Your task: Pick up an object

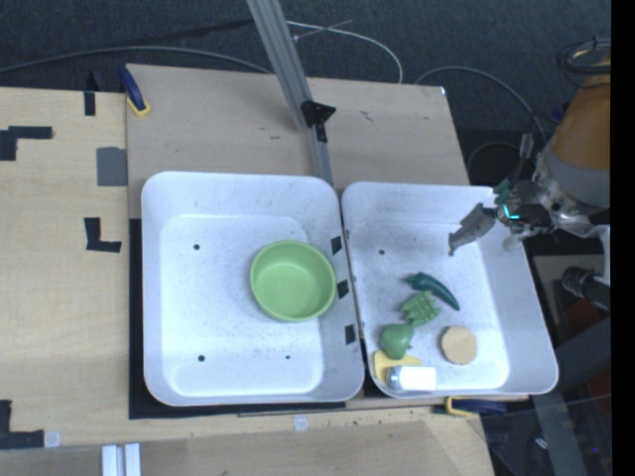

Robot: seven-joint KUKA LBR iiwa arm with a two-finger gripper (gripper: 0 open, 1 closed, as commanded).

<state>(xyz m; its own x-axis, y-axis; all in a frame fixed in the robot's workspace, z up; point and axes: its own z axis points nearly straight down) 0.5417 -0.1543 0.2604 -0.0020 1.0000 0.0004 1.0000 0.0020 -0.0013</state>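
Observation:
In the right bin lie a dark green pepper-shaped piece, a lighter green knobbly toy with a green rounded piece below it, and a tan round disc. A yellow and white item rests at the bin's front wall. My gripper hangs over the upper right part of this bin, above and to the right of the pepper piece. It is open, its fingers are spread, and nothing is between them.
A green bowl sits in the left bin, near the divider. A grey pole slants down from the top to the bins' back edge. Cables lie on the dark floor behind the bench.

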